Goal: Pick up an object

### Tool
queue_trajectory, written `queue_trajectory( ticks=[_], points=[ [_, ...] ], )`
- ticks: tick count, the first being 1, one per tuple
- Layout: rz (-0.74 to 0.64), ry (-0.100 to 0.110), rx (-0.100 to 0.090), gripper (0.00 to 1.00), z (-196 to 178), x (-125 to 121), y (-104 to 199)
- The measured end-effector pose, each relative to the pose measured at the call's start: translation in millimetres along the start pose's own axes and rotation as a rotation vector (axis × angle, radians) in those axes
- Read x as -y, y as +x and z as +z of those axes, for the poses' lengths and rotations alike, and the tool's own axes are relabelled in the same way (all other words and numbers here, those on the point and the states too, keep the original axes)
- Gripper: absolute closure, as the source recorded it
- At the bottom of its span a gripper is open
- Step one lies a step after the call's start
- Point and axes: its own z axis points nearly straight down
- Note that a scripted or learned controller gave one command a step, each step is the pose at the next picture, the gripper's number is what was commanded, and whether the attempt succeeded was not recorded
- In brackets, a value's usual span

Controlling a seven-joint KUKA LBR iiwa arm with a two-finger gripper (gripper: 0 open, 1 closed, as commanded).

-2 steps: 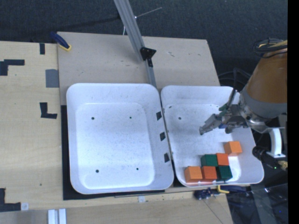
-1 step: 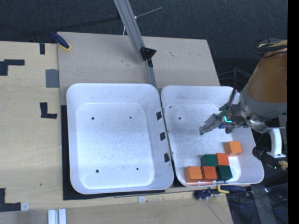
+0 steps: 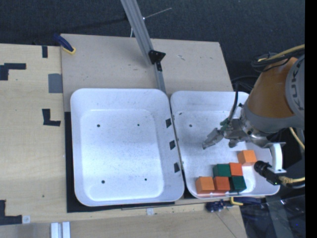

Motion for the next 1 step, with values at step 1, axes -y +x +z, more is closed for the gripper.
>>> queue_trajectory(
  ticks=[1],
  points=[
    [0.001, 0.001, 0.000, 0.00, 44.1, -1.4, 2.5]
  ],
)
